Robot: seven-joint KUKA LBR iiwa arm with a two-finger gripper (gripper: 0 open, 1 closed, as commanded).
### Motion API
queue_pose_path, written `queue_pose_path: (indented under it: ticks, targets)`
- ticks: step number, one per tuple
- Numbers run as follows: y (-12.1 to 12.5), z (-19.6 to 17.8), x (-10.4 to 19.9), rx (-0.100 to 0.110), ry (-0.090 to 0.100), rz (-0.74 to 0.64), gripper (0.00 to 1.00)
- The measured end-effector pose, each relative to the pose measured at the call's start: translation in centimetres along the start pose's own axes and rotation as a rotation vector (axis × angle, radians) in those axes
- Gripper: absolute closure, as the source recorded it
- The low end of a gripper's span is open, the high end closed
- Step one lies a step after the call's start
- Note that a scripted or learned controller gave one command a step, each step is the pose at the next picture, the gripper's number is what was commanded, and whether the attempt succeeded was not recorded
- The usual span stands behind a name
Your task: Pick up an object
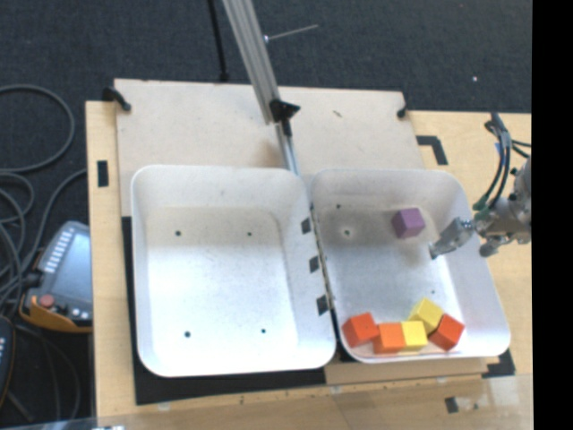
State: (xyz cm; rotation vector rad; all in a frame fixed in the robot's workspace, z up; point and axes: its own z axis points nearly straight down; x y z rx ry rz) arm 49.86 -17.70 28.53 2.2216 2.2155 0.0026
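The gripper hangs over the right bin's three-o'clock rim; whether it is released or clenched, I cannot tell. The purple cube sits alone at its nine o'clock, open floor around it.

A purple cube is sitting alone in the right bin's upper part. Two orange cubes, two yellow cubes and an orange-red cube are clustering, touching, along its near wall.
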Motion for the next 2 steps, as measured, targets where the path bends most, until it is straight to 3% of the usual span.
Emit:
queue_pose_path:
  ticks: [1,2]
  targets:
    - [6.0,17.4,1.5,0.008,0.002,-0.007,0.0]
    - [14.7,19.1,0.9,0.018,0.002,-0.003,0.0]
